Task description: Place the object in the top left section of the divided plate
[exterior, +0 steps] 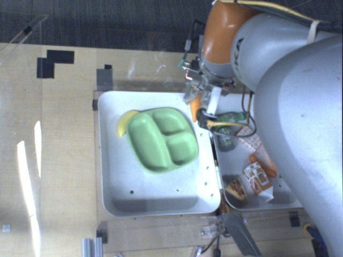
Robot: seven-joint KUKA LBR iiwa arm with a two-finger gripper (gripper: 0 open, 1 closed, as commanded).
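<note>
Carrot pinched between end effector fingers, hanging above green divided plate right rim.

An orange carrot-like object hangs upright just beyond the green divided plate's upper right corner.

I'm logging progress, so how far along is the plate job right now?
Nothing is placed: the green divided plate in the left bin has nothing in its sections. In hand: the gripper sits at the bin's top right edge with an orange object at its tip. Left: carrying it to the plate's top left section.
</note>
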